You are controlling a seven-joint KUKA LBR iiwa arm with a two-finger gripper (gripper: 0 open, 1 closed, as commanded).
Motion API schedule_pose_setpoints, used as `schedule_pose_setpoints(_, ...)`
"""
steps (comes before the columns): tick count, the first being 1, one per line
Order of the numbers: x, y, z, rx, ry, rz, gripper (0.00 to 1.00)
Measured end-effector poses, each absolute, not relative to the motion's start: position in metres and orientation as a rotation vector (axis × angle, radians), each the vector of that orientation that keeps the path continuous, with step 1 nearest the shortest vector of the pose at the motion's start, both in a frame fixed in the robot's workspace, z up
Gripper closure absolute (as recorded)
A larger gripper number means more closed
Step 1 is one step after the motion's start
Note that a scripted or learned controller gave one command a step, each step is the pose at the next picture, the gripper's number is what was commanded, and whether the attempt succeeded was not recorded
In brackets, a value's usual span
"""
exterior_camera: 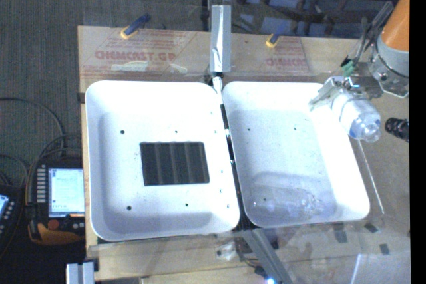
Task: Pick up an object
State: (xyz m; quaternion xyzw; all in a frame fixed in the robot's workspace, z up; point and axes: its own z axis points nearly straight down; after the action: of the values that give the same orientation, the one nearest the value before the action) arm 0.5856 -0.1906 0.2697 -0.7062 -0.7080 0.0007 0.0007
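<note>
Clear plastic bottle (363, 122) sits clamped in the tool (346, 93) above the right bin (266, 143).

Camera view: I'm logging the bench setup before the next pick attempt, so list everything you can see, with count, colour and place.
Bins: two, white, side by side on the bench.
Ridged panel: one, dark grey, flat in the middle of the left bin.
Clear plastic bottle: one, transparent, lying near the right bin's front wall.
Clear round object: one, transparent, over the right bin's far right rim, below the claw.
Clamps: two, blue and yellow, on the board behind the bins.
Handheld pendant: one, lit screen, left of the bench.
Arm: one, orange band, upper right.
Claw: one, metallic, above the right bin's far right corner.
</note>
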Motion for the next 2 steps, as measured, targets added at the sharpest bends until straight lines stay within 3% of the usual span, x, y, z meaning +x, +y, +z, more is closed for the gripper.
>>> schedule_pose_setpoints(1, 0.562, -0.224, 0.223, -2.218, -2.225, 0.005, 0.00)
schedule_pose_setpoints(2, 0.508, -0.223, 0.221, -2.408, -2.013, 0.002, 0.00)
